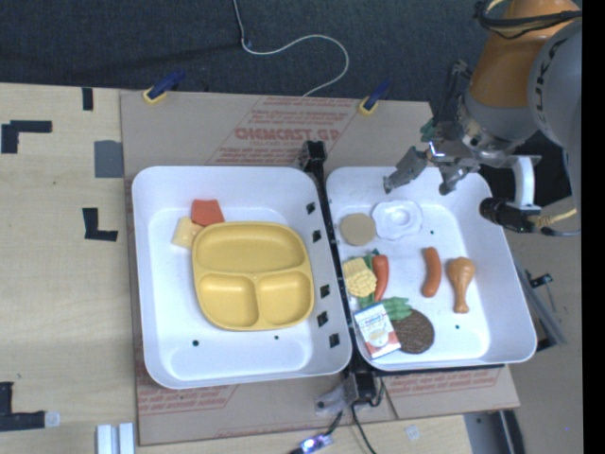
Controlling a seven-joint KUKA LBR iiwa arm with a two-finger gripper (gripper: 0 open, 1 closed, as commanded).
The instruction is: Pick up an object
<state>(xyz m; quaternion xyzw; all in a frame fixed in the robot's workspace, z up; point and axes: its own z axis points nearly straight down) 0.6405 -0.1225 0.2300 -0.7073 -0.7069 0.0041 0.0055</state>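
My gripper hangs over the far edge of the right bin, fingers spread open with nothing between them. Just below it lies a white egg-like piece beside a tan round disc. Further toward the front are a yellow corn cob, a red pepper, an orange sausage and a chicken drumstick. A brown patty, a small carton and a green leaf sit at the front.
The left bin holds a yellow divided plate, an orange block and a pale yellow piece. A black clip ridge runs between the bins. A white cable lies beyond them.
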